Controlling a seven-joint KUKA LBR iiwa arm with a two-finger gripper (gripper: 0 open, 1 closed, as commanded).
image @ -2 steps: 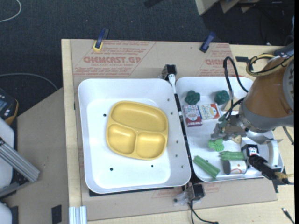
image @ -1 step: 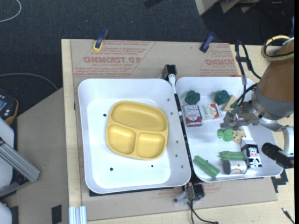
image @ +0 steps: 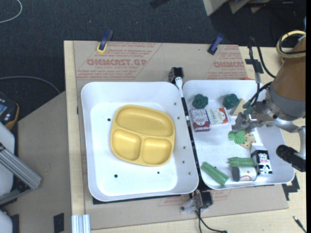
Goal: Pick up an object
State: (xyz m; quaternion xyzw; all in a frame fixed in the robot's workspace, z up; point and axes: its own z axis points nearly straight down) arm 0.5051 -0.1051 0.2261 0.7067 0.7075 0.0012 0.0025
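My gripper (image: pixel 242 124) reaches in from the right and hangs low over the middle of the right bin (image: pixel 214 89). A small light green toy (image: pixel 237 137) lies directly under its tip, touching or nearly touching it. Left of the gripper lies a red and white carton (image: pixel 206 118). Two dark green lumps (image: pixel 199 101) (image: pixel 230 101) sit at the back of this bin. Near its front are a green stick (image: pixel 214 173), a green and grey piece (image: pixel 243 168) and a black and white block (image: pixel 263 161). Nothing shows as lifted.
The left bin (image: pixel 97 144) holds a yellow divided plate (image: pixel 142 135). A black clamp (image: pixel 177 74) sits at the back where the two bins meet. The grey arm with its orange band (image: pixel 291 81) covers the right bin's far right side.
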